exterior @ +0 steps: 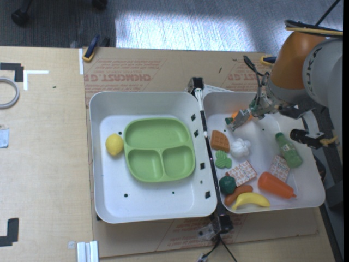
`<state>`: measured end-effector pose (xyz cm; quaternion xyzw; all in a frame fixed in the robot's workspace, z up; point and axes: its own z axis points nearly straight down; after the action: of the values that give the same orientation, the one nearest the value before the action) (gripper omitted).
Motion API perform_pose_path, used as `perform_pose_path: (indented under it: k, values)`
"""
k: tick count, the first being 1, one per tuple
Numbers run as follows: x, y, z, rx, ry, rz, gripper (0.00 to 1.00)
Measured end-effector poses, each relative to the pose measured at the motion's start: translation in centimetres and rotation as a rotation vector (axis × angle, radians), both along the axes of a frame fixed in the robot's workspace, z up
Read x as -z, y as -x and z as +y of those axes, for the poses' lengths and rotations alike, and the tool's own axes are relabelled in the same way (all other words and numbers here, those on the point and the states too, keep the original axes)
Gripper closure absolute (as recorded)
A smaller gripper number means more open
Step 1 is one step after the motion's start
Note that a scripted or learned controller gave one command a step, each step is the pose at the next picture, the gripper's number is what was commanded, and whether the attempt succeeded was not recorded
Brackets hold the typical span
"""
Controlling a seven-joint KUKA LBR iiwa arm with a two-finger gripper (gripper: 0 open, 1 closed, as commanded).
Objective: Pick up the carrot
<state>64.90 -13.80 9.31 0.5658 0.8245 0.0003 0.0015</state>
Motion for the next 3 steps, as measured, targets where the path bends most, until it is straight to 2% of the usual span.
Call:
perform_pose_path:
  k: [1, 2, 3]
  values:
    - [0.3, -0.7, 3.5, -0.030, -0.002, 0.016, 0.00]
    - [-9.9, -1.0, 10.0, 0.230, 0.000, 0.001, 0.00]
    - [-2.9, -1.0, 3.0, 0.610, -0.001, 0.004, 0.00]
